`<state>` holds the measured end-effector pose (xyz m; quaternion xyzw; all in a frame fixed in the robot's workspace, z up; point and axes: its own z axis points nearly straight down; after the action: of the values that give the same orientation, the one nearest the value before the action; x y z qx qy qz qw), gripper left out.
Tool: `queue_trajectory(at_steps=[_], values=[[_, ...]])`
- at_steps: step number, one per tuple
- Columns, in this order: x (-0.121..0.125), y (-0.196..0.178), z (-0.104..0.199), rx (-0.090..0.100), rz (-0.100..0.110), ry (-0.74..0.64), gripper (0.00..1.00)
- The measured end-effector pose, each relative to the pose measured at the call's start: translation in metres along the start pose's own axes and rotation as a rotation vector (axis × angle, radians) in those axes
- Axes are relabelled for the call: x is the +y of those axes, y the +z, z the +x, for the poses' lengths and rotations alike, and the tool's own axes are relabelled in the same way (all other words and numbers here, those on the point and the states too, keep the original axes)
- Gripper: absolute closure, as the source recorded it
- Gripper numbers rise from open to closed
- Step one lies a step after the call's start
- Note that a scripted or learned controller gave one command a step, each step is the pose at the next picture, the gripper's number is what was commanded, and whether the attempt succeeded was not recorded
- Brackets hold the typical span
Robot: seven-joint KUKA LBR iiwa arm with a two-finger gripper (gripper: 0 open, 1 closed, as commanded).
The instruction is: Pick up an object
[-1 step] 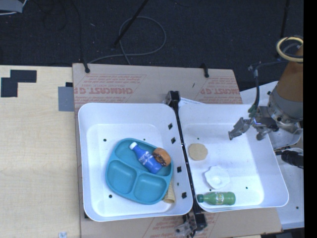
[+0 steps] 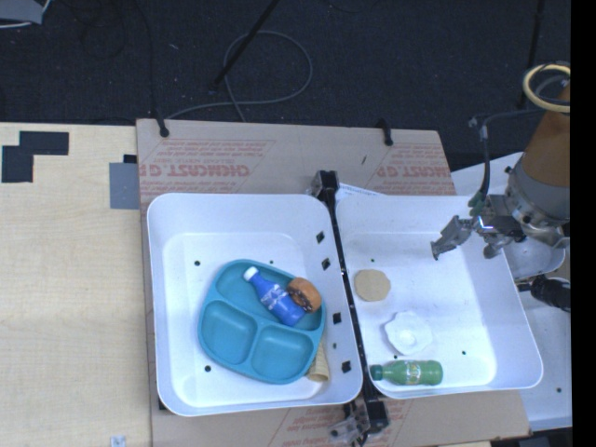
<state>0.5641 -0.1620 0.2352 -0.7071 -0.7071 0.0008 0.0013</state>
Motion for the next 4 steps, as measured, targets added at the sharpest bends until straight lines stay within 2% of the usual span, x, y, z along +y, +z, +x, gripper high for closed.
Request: queue_trajectory(at_steps=[1,2,3,4], values=[[0.002,0.064,0.004,0.002,0.006,0.000,0.00],[-0.007,0.120,0.012,0.002,0.006,0.000,0.00],[-0.007,0.149,0.014,0.000,0.001,0.001,0.00],[-0.007,0.137,0.012,0.000,0.000,0.006,1.00]])
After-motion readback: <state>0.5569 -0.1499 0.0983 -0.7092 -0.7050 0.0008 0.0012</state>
